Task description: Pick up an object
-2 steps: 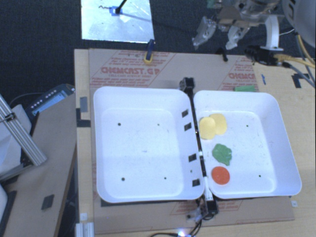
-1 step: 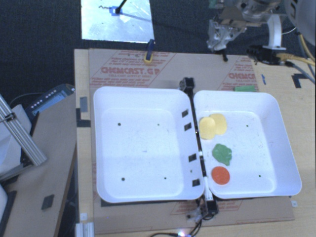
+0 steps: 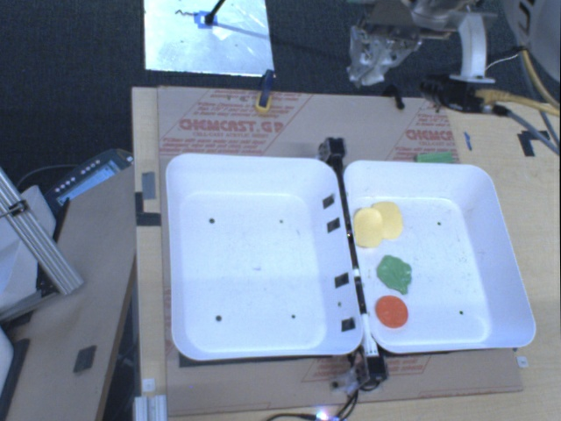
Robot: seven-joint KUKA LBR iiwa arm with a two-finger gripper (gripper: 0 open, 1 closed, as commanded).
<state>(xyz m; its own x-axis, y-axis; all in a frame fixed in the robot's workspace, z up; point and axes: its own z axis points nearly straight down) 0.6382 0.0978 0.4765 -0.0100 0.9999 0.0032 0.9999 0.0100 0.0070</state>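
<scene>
1. Two white bins sit side by side on the desk [image 3: 219, 117]: the left bin [image 3: 254, 257] and the right bin [image 3: 438, 261], joined along a dark strip with clips.
2. Three small things lie in the right bin, near its left wall: a yellow piece [image 3: 377, 224] at the top, a green piece [image 3: 394, 273] just below it, and an orange disc [image 3: 392, 311] lowest.
3. The tool [image 3: 375, 55] hangs high at the top of the view, above the far desk edge, well apart from the three things.
4. Whether the tool stands wide or narrow, I cannot tell; it looks blurred.
5. A shiny sheet [image 3: 206, 23] lies on the dark floor beyond the desk.
</scene>
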